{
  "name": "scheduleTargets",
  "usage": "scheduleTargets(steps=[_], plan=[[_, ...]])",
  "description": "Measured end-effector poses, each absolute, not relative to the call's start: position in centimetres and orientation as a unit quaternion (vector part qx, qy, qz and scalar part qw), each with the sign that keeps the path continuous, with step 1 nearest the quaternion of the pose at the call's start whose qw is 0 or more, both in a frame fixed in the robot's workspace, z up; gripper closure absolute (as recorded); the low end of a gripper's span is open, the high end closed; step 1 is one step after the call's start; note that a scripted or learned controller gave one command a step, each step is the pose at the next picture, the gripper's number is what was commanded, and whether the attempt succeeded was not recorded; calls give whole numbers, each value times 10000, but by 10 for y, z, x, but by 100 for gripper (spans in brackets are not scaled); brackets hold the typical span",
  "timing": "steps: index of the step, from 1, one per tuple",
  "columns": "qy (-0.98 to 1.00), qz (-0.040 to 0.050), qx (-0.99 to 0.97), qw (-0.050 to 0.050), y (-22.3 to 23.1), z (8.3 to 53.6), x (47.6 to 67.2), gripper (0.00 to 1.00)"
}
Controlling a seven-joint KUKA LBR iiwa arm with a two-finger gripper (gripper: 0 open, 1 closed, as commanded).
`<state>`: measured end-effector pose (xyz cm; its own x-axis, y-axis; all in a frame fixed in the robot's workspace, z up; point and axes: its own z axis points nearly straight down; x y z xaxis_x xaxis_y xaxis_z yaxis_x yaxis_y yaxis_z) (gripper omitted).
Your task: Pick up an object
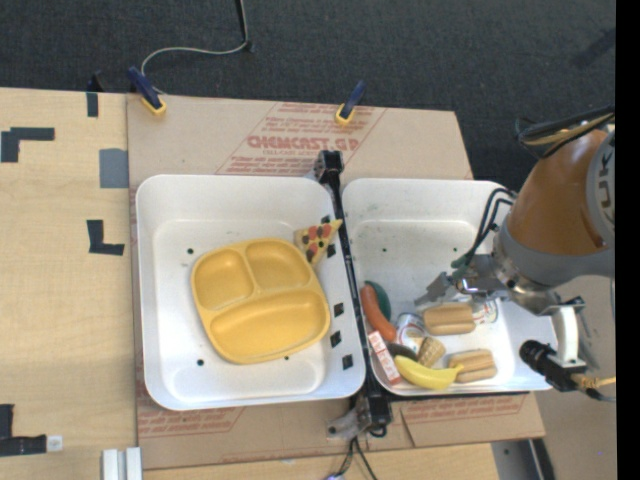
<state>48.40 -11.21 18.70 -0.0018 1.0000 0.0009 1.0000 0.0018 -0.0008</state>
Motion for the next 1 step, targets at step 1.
scheduleTargets(steps=[1], plan=[[-7078, 0, -7064, 3, -68, 231, 484, 100]])
